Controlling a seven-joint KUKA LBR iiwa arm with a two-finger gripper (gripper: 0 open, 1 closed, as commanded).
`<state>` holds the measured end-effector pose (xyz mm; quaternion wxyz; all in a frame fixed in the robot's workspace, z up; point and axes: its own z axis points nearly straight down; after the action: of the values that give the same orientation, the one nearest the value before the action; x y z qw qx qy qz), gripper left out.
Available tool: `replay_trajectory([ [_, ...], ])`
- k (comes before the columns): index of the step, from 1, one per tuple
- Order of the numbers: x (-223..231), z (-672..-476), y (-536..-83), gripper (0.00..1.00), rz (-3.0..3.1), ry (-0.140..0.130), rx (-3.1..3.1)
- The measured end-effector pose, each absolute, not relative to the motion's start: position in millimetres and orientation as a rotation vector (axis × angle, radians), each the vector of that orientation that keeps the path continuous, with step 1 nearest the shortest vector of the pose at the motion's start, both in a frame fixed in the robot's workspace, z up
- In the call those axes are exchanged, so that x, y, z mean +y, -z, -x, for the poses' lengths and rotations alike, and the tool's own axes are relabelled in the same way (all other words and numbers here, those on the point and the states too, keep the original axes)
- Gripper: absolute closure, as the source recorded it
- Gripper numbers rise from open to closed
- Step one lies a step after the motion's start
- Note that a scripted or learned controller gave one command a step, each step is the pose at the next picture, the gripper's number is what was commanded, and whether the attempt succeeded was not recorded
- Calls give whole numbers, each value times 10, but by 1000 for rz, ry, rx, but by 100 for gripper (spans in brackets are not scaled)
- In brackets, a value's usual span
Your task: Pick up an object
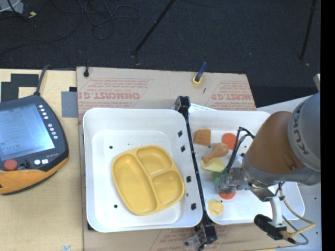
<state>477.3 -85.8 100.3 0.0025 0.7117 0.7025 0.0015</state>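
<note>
The right bin holds several toy foods. At its back lie a brown bread piece and a red tomato, with a tan drumstick and a pale yellow wedge in front of them. My gripper is low in the middle of this bin, right over a green piece and a red piece. The wrist hides how the gripper meets them. A small yellow item lies near the bin's front edge.
The left bin holds a yellow divided plate. A black divider separates the two bins. A teach pendant rests on the bench at far left. The arm's bulky orange section covers the right bin's right half.
</note>
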Motion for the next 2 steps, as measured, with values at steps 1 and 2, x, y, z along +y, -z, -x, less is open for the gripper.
replay_trajectory([
  [1, -57, -5188, -1926, 100, -2210, -11, 2228],
  [2, -44, -4743, -2746, 100, -2221, -2, 2223],
])
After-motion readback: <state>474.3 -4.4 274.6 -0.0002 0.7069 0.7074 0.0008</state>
